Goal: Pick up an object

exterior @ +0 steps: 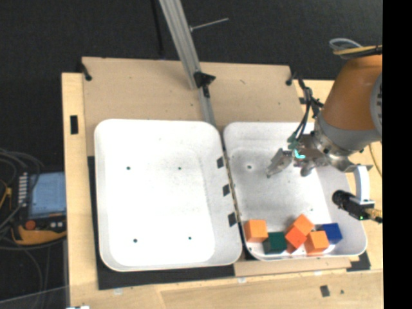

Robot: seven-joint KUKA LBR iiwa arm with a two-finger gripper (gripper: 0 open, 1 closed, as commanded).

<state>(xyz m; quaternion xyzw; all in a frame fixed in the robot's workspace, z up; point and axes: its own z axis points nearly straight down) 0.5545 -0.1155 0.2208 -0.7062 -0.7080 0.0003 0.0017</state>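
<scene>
Camera view, read from its left: the left bin (161, 192) sits on the surface (187, 82) with nothing to pick in it, and the right bin (257, 147) lies touching it along the middle seam. All the candidate objects crowd the right bin's near edge: an orange cube (257, 229), a dark green block (277, 242) just beside it, a tilted orange block (298, 232), another orange cube (317, 242) and a blue block (332, 232), most of them touching their neighbours. Further right and higher in the frame, the end effector (291, 161) hangs over the bare upper floor of the right bin with its fingers spread apart and nothing between them, well apart from the cluster. The likely trouble is the crowding: a descent into that row could land a finger on top of a neighbouring block, or wedge two blocks at once. The bin's near wall also leaves little room for a finger behind the pieces, so a grasp there could slip off or close on nothing.
</scene>
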